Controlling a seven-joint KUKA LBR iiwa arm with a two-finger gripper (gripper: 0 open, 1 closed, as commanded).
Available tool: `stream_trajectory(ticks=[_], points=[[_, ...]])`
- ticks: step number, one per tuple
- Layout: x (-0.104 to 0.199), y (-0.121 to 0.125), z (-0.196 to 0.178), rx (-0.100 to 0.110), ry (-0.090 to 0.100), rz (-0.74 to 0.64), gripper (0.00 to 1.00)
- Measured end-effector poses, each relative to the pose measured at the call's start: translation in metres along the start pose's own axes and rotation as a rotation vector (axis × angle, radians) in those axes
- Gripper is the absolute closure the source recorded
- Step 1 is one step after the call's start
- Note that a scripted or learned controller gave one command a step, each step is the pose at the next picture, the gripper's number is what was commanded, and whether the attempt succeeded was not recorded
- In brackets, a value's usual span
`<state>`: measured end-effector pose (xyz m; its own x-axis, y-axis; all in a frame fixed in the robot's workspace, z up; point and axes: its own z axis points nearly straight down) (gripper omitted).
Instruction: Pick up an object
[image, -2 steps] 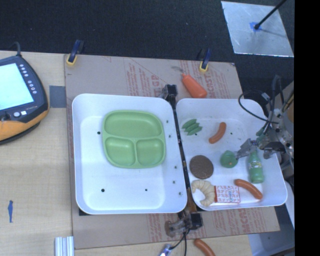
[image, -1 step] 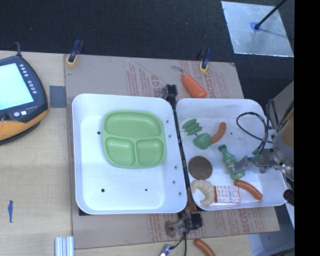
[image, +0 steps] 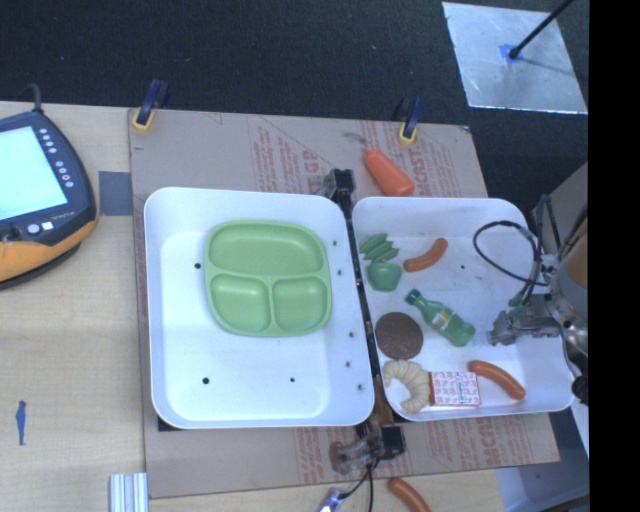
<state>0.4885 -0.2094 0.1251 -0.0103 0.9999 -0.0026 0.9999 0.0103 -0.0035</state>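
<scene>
Grey claw (image: 510, 328) sits low over the right bin (image: 500, 212), close to that bin's right wall, which fits an arm that reaches in from that side. Nothing is visibly caught in it. Whether it is released or clenched I cannot tell: the metal blurs against the white floor.

Candidates for the pick, placed from the claw:
- green bottle (image: 440, 317): just beside it, toward the left bin, lying tilted on its side. Nearest item.
- orange sausage (image: 497, 378): near, on the side toward the bench's front edge, flat on the floor.
- red-and-white box (image: 455, 389) and croissant (image: 405, 380): further along that front wall, touching each other.
- brown disc (image: 399, 335): beyond the bottle, against the divider.
- curved sausage (image: 425, 254) and green pepper (image: 380, 262): well apart, toward the far corner.

Black cable loop (image: 505, 245) hangs from the wrist on the far side of the claw. It looks slack, likely so the wrist can turn freely.

Left bin (image: 160, 300), well apart from the claw, carries a green divided plate (image: 268, 277). Judgement: this is where picked items would go.

Blue clamps (image: 408, 115) pin the cardboard sheet, presumably so the bins keep their place under pushes.

Judgement: pick not yet made. The bottle and the orange sausage both lie loose with bare floor around them, so either is easier to take than the box and croissant pair.
</scene>
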Motion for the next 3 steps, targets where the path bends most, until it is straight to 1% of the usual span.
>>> stream_trajectory(ticks=[1,2,3], points=[[0.045,0.000,-0.090,-0.003,0.003,0.005,1.00],[0.035,-0.004,-0.082,0.000,0.003,0.005,1.00],[0.077,0.060,-0.053,0.000,0.002,0.004,1.00]])
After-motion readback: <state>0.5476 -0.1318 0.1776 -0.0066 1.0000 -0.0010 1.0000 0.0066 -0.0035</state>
